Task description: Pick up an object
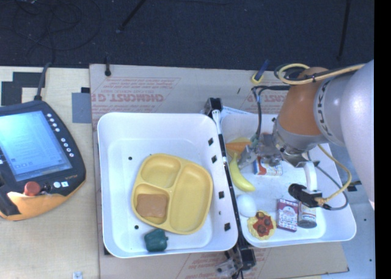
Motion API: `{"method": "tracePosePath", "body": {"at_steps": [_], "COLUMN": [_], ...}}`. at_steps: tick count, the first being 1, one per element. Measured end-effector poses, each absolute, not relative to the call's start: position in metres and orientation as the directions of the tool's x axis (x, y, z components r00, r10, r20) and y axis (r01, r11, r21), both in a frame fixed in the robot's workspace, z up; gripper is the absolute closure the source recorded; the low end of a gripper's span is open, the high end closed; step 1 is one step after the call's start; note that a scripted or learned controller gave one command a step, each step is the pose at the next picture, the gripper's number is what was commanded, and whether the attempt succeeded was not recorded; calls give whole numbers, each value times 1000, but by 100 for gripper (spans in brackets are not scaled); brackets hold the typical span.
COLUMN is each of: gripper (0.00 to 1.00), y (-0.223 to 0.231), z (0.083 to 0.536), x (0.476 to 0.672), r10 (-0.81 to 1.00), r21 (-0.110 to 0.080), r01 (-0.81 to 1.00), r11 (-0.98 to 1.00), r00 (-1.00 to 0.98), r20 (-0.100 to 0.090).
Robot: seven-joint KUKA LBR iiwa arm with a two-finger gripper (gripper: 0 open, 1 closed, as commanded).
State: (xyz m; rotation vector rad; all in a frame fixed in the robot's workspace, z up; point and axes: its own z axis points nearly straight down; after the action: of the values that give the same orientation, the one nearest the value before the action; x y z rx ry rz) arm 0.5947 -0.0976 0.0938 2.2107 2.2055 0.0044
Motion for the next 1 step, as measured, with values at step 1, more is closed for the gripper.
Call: {"method": "tracePosePath", "body": {"at_steps": [1], "gripper": [0], "y": [-123], "z": [89], "x": [644], "r10": [1000], "r21": [2], "r01": [1000], "r11": [3], "r00": [-3], "r20": [-1]}}
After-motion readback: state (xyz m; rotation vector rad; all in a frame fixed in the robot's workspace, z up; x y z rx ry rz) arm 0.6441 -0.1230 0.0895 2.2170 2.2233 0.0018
